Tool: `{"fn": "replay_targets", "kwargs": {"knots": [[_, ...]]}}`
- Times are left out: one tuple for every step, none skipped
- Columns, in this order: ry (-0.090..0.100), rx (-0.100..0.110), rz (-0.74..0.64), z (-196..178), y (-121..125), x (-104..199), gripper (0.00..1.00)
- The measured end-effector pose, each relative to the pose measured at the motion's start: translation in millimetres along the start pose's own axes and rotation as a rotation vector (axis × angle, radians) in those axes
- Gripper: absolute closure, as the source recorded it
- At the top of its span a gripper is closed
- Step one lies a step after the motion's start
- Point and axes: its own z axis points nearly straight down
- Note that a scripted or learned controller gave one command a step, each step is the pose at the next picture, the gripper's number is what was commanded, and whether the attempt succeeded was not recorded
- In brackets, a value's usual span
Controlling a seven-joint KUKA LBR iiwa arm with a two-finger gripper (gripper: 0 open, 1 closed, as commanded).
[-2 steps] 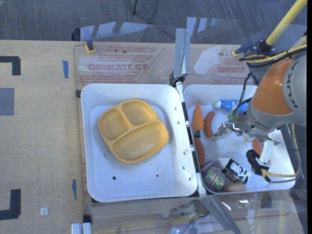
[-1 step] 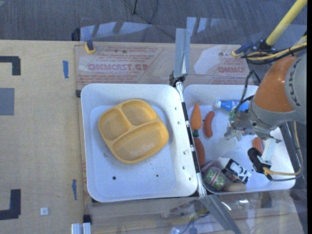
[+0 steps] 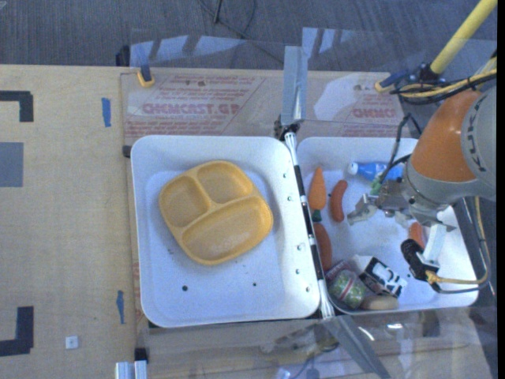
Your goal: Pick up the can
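The can lies in the near left corner of the right bin, a small round tin with a dark rim and a greenish face. My gripper hangs over the middle of that bin, on the end of the grey arm with the orange band. It is farther back than the can and a little to its right, well apart from it. I see nothing held in it.
Around the can lie an orange carrot, two reddish sausages, a blue bottle, a black-and-white object and a tan piece. The left bin holds a yellow divided plate. Cables hang at the right.
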Motion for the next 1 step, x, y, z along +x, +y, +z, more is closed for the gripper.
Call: {"fn": "replay_targets", "kwargs": {"knots": [[0.0, -0.002, 0.003, -9.9, 0.5, -1.2, 1.0]]}}
